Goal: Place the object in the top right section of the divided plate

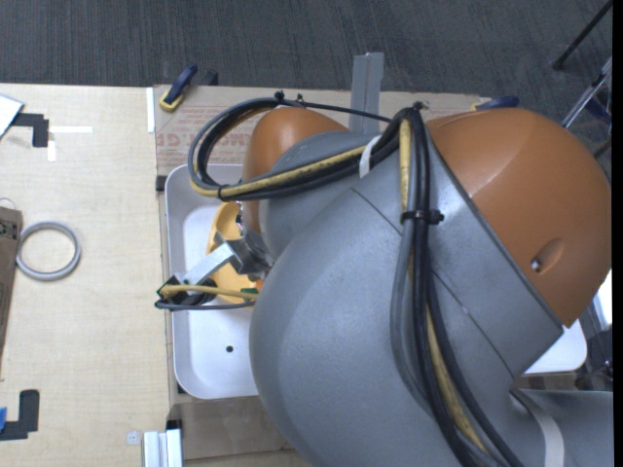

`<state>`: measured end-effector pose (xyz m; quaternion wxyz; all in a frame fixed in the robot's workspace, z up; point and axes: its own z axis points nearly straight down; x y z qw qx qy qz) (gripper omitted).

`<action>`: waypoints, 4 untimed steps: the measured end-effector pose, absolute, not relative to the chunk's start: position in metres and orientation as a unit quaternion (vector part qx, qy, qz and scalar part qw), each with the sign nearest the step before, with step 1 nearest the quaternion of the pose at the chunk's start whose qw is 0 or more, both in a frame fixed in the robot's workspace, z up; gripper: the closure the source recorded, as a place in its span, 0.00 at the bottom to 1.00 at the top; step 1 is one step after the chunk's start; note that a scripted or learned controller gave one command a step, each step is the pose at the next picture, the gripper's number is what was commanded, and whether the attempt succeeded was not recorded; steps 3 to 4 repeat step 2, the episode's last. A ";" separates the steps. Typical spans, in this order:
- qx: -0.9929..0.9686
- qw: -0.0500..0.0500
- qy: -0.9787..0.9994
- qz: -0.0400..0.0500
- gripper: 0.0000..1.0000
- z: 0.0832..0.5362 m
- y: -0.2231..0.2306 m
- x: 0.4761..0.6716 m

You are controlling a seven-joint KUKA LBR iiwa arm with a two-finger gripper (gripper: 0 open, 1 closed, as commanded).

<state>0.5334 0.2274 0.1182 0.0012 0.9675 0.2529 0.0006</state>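
The grey arm with its orange band fills most of the view and covers nearly all of both bins. Its wrist end reaches down into the left white bin [195, 358], where the gripper [241, 257] is largely hidden under the arm. A yellow-orange piece [230, 220], probably part of the divided plate, shows beside the gripper, with another bit lower down [230, 280]. I cannot make out the plate's sections or any object held.
A grey tape roll [47, 250] lies on the wooden bench to the left of the bin. A blue clamp [178, 86] sits at the bench's back edge. A small dark dot [230, 348] marks the bin floor.
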 end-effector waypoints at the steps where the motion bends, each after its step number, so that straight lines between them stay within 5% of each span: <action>1: 0.985 0.001 0.172 0.026 1.00 0.110 0.226 0.502; 4: 0.953 0.004 0.303 0.024 1.00 0.109 0.227 0.493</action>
